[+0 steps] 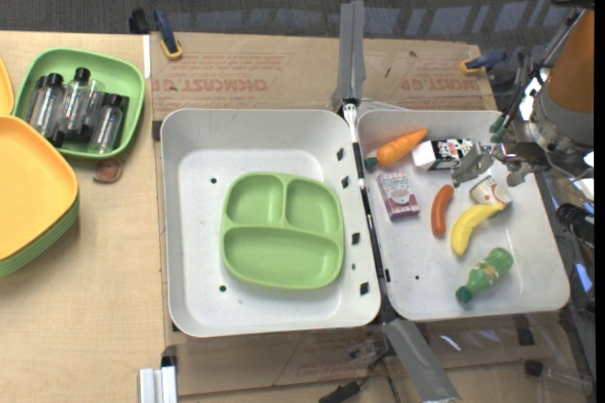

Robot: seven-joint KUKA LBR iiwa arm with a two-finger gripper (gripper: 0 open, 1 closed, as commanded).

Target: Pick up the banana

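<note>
The camera view showed the banana (470,226) lying in the right bin (529,297), right of the middle of the frame; a red sausage (440,209) lay just to its left, and a green bottle (486,274) lay below it. The gripper (484,166) hung near the upper right, just above the banana's top end, holding nothing; how wide the claw stood, I could not tell. A green tray (282,231) sat in the left bin (189,297).
</note>
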